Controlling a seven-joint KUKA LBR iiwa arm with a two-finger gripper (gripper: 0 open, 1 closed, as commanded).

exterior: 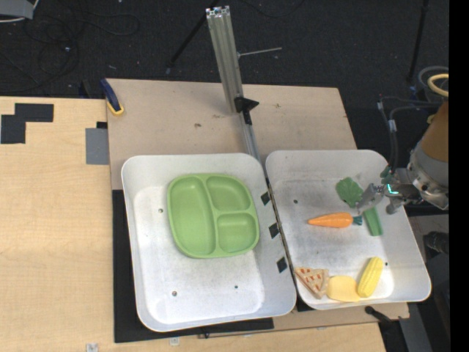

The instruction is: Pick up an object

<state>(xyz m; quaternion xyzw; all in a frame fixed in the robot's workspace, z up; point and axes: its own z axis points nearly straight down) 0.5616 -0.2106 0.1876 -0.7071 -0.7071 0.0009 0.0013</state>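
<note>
On the bench, two shallow white bins sit side by side, their inner edges touching. Farthest left, the left bin point(146, 284) holds a green divided plate point(213, 215), which lies flat in the upper middle part of the bin with its three compartments facing up. Bare, scuffed white floor shows below and to the left of the plate.

Between the bins, at their far edge, an aluminium post point(225, 57) rises from the brown board behind them.

Next comes the right bin point(322, 167), which holds the toy food. A waffle-patterned pizza slice point(313, 279) lies near its front left corner, just beside a pale yellow rounded piece point(340, 289). That piece touches a yellow corn cob point(369, 276), which lies tilted toward the front right. Well apart from these, in the middle of the bin, an orange carrot point(331, 221) lies on its side with its tip pointing left. Its green top end is near a green leafy piece point(350, 191) and a darker green strip point(373, 221).

At the right rim of that bin, the gripper point(386, 191) hangs just above the green pieces, with the grey arm and its orange band behind it. Whether it is released or clenched cannot be told, and nothing is seen held in it.
</note>
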